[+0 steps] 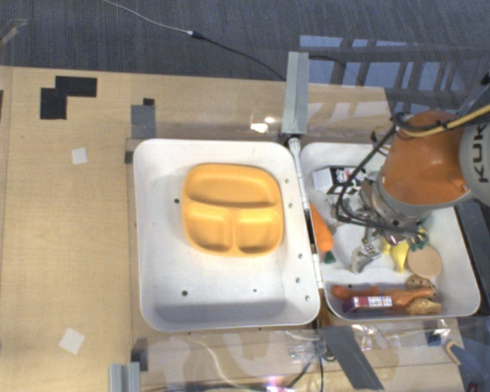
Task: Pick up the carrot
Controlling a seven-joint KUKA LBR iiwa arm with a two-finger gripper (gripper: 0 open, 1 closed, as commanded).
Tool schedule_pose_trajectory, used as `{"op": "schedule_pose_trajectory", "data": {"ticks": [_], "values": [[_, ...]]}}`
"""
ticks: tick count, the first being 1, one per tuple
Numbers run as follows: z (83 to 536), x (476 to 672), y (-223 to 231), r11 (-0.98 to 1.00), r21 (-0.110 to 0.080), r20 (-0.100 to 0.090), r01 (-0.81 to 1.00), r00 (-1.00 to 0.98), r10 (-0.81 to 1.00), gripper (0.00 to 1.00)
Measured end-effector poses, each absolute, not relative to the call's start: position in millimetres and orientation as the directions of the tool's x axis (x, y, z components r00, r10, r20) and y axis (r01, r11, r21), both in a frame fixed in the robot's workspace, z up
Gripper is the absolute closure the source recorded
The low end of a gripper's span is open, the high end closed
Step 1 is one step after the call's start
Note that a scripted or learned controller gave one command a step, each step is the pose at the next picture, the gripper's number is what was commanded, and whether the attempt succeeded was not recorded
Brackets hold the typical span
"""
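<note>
An orange carrot (322, 232) with a green stem end lies along the left wall of the right bin (465, 288). The gripper (365, 255) hangs down inside this bin, a short way right of the carrot and just below its level, not touching it. The arm's orange band covers the wrist above it. Nothing shows between the fingers from this angle.
A yellow divided plate (232, 208) rests in the left bin (159, 300). Near the right bin's front wall lie a hot dog (382, 299), a round tan item (425, 263) and a yellow piece (401, 255). A black-and-white packet (340, 175) sits at the back.
</note>
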State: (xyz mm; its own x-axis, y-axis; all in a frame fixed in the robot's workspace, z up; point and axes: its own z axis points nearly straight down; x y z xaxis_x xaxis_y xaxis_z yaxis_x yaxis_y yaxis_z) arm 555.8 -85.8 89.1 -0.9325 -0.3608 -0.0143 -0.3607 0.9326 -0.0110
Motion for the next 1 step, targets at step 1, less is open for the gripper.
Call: {"op": "schedule_pose_trajectory", "data": {"ticks": [1], "values": [[87.9,565.4,-88.9,0.938,-0.002,-0.006,-0.347,-0.938,-0.347,0.00]]}}
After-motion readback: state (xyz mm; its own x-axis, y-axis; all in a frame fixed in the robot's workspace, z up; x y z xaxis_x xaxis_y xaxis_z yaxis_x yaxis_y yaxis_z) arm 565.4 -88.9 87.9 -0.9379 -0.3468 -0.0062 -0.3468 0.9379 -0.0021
